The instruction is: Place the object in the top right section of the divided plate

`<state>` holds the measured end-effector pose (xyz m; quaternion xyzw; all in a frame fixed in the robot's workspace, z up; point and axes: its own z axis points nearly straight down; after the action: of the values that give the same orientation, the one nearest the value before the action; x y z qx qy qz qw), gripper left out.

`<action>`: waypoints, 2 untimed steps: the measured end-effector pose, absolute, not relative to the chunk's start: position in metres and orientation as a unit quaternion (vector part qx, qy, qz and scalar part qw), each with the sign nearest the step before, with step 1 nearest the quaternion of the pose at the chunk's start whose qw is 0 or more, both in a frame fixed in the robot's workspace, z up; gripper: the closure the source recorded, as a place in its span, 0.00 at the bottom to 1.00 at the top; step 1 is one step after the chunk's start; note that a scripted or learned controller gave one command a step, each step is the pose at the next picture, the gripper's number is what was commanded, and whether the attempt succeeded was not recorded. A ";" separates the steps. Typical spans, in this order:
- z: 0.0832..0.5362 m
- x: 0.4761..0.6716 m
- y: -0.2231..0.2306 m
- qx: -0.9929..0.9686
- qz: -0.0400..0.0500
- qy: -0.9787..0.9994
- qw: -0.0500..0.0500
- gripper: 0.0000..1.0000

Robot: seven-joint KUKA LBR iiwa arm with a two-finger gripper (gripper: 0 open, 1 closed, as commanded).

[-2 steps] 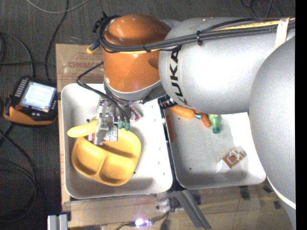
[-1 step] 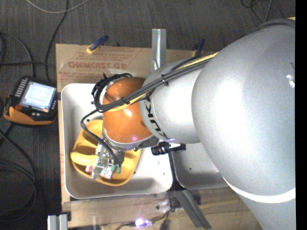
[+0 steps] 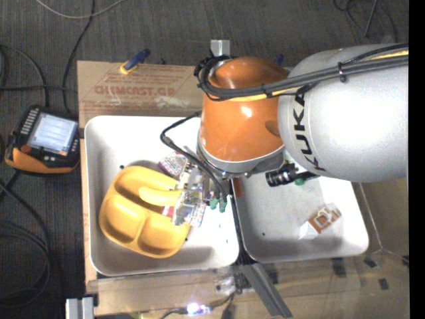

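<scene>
The yellow divided plate (image 3: 139, 211) lies in the left bin (image 3: 99, 138), in the lower left of the frame, with its three sections open to the camera. The gripper (image 3: 192, 198) hangs over the plate's right edge, just below the arm's orange band (image 3: 239, 121), and its lower end is a clutter of wires, metal and coloured bits. A small object with pink and white on it (image 3: 174, 165) sits at the plate's upper right rim, touching or just beside the gripper; whether it is pinched between the jaws or merely lying there cannot be told, nor whether the jaws are spread or pressed together. If that is the object to be placed, it looks small and light, probably a stiff plastic toy or a crinkly packet, so it should need little squeeze and may skid on the smooth plate. A hold across its narrow middle seems safest. A small orange and white item (image 3: 324, 219) lies in the right bin (image 3: 352, 244), well apart from the plate.
</scene>
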<state>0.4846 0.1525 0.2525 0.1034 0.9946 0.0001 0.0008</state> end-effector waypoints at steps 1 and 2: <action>0.210 0.483 0.205 -0.080 0.000 0.997 -0.001 1.00; 0.311 0.515 0.203 -0.125 0.000 0.992 0.001 1.00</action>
<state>0.5153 0.2028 0.3106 -0.1249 0.9922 -0.0003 0.0013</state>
